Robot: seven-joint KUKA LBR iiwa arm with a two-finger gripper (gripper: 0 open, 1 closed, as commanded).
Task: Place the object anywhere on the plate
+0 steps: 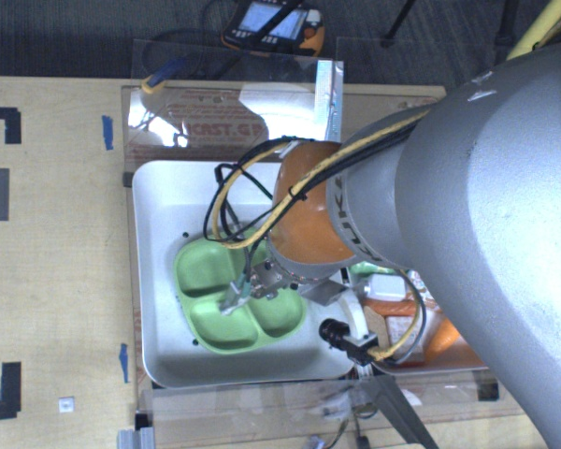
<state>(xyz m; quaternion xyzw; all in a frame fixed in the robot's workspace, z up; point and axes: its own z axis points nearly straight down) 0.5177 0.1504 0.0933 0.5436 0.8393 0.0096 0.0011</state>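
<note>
Over the green plate [226, 299], well inside its rim, the fingers' [238, 293] gap is unreadable.

Faint reddish lettering can be made out on the clear panel [226, 124] at the far side of the white bin [159, 251]; it is too washed out by glare to be read with certainty.

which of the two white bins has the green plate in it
The left bin, on the camera view's left side. The green plate with compartments lies there under the gripper; the other bin sits mostly under the arm.
</note>
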